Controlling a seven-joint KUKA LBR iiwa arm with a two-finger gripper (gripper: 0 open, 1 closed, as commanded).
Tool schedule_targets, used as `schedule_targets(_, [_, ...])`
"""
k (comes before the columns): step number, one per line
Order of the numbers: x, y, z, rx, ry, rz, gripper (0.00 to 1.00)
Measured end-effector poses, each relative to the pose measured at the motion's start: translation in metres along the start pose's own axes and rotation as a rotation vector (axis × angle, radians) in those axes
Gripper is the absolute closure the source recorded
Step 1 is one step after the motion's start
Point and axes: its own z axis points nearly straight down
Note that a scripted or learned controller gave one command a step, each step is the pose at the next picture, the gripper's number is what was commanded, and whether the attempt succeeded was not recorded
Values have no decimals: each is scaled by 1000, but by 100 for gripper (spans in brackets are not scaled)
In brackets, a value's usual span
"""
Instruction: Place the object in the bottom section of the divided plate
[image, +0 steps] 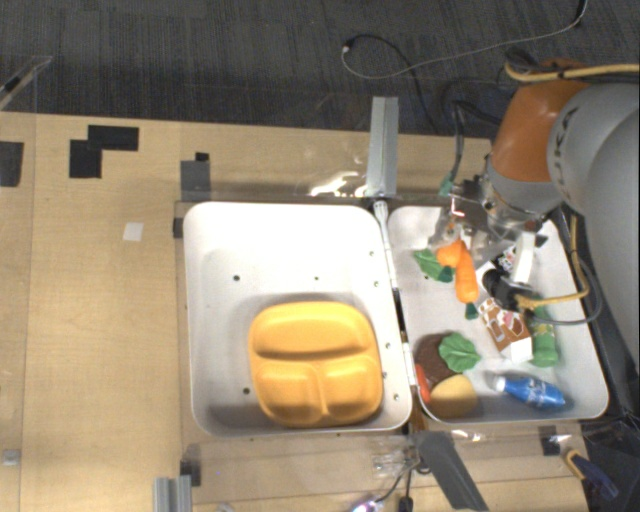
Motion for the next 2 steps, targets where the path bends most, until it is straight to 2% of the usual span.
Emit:
schedule_targets(1, [51, -56, -9, 4, 1, 432, 100])
schedule_targets(2, [47, -81, 1, 4, 1, 219, 100])
